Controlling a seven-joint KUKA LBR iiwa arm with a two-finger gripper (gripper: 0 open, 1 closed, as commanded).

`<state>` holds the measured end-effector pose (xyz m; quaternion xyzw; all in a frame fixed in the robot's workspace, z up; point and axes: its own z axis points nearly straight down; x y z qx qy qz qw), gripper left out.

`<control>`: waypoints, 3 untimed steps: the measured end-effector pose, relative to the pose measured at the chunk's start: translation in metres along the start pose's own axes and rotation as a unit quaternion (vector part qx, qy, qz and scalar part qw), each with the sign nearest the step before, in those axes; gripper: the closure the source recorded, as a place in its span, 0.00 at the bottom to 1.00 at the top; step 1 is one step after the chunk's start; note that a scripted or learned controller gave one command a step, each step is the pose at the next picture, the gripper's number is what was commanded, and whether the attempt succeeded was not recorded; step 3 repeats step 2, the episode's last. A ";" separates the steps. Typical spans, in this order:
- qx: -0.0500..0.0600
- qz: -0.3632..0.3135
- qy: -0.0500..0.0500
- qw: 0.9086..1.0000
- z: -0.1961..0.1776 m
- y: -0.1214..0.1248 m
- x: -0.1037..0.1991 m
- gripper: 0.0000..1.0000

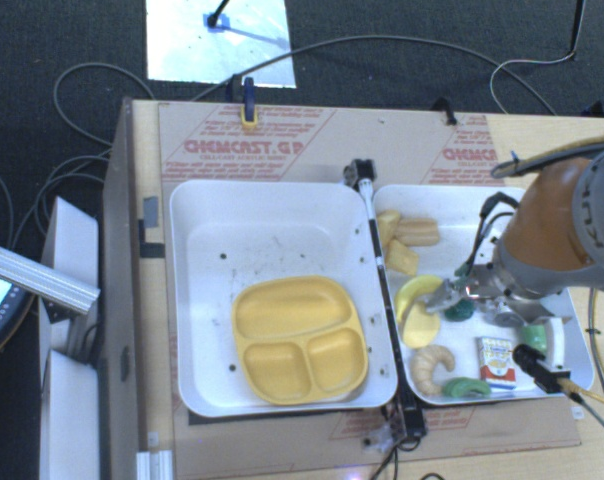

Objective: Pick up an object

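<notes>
Down in the right bin (pixel 578 320), the gripper (pixel 450 298) sits low among the toy food, its metal tip against the edge of a yellow round piece (pixel 414 303) with a dark green item (pixel 460 310) just beside it. Whether it is parted or closed I cannot tell; the arm's orange band (pixel 542 230) and wrist crowd the spot, and nothing can be seen held between its tips.

Candidates for picking lie close together: pale yellow chunks (pixel 407 240) near the bin's far side, a croissant-shaped piece (pixel 430 364) and a green pod (pixel 466 388) at the near edge, a small red-and-white box (pixel 495 358) between them. The left bin (pixel 202 238) holds a yellow divided tray (pixel 300 338).

The main risk, as I judge it, is the crowding. Closing here could catch both the yellow piece and the green item, or pinch only a rim so it slips on lifting. The divider (pixel 380 268) is near, so a sideways nudge could wedge a piece against it.
</notes>
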<state>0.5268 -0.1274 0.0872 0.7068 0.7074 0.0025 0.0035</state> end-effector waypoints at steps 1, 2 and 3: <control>-0.001 0.000 0.000 1.000 -0.010 0.001 0.000 1.00; 0.002 -0.001 0.001 1.000 -0.098 0.061 0.067 1.00; 0.002 -0.001 0.001 1.000 -0.098 0.061 0.067 1.00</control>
